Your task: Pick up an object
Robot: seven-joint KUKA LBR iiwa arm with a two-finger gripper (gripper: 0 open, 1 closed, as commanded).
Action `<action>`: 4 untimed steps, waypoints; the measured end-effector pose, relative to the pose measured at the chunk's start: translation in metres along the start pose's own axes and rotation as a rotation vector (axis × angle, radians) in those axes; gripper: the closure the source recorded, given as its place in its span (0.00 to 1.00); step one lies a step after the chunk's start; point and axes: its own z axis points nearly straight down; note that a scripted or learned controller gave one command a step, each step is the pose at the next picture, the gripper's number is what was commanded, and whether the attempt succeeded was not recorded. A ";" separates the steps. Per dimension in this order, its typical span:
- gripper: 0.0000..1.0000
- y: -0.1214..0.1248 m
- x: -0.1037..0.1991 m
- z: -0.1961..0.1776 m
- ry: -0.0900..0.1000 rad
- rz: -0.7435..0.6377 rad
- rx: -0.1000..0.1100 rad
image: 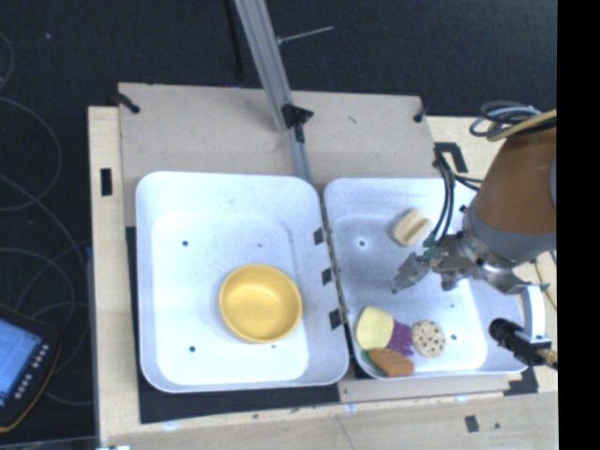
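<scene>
One tan block (410, 226) | just up-left of hand (417, 275)

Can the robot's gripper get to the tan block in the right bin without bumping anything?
Probably yes. The tan block lies by itself in the right bin, and the gripper hangs just below it in the camera view. The yellow piece and the round cookie sit farther toward the bin's front.
</scene>
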 end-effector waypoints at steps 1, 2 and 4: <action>0.00 -0.003 0.004 0.062 0.001 0.000 0.001; 0.00 -0.002 0.002 0.109 -0.001 0.001 -0.005; 1.00 0.004 0.001 0.054 0.000 -0.004 -0.010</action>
